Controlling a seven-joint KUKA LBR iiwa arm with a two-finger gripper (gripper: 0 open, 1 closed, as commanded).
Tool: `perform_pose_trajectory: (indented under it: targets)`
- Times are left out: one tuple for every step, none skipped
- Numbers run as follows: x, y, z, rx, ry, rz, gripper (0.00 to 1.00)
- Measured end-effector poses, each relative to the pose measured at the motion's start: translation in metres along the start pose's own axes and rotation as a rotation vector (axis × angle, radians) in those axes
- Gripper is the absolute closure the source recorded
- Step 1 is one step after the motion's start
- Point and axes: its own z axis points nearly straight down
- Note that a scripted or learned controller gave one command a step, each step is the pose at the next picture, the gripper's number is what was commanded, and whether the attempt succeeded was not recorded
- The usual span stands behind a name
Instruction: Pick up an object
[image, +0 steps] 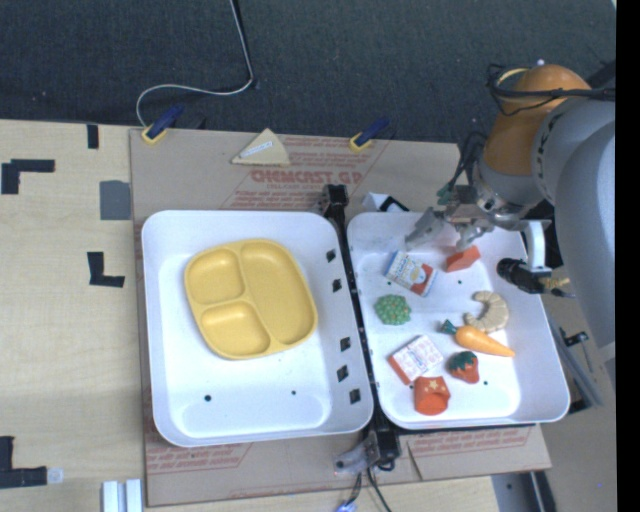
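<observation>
Bright even light, soft shadows (slightly grainy, mild blur)

A yellow divided plate (250, 298) lies in the left bin (165, 400); toy foods fill the right bin (535, 395).

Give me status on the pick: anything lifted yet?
Nothing looks lifted. The hand hangs low over the back of the right bin, near the red piece and the small packet; I see nothing between its fingers. The broccoli, carrot and the rest lie in that bin. Grasp and lift remain.
</observation>
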Motion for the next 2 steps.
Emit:
perform_pose_trajectory:
  targets:
    - [-0.031, 0.001, 0.026, -0.002, 0.006, 0.001, 0.0]
    - [0.041, -0.043, 0.024, 0.0, 0.009, 0.001, 0.0]
